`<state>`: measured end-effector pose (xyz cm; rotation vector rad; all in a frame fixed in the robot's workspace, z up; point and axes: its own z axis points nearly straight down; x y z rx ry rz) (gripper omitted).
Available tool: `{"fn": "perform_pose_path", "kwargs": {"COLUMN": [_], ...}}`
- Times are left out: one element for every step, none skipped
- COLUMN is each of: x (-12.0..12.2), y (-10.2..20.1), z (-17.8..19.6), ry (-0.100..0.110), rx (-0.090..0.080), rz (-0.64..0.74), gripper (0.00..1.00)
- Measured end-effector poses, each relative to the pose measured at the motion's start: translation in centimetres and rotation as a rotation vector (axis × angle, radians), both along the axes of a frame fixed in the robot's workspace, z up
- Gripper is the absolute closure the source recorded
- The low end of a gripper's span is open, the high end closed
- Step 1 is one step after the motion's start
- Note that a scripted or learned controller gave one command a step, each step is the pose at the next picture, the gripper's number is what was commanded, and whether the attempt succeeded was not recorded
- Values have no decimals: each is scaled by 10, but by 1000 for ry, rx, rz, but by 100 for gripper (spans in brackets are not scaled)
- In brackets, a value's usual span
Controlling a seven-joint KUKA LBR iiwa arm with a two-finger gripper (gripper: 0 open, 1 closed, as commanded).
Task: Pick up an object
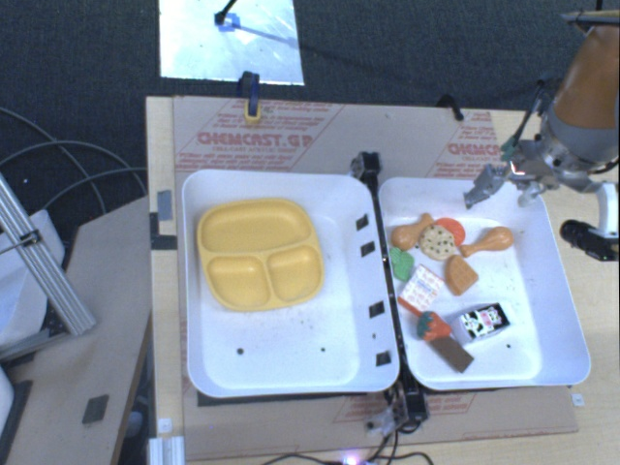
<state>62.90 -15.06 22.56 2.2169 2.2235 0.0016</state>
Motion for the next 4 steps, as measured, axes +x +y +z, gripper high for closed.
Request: {"fn": "perform_pose_path", "kwargs": {"x": [23,42,-38,-32], "y": [19,35,-9,-6], "z": [-145,-88,-140,-126], "ry": [1,-7,10,-3], "rx": [0,0,0,0], "rz": [1,4,-7,-1], "gripper": [0,0,0,100]}}
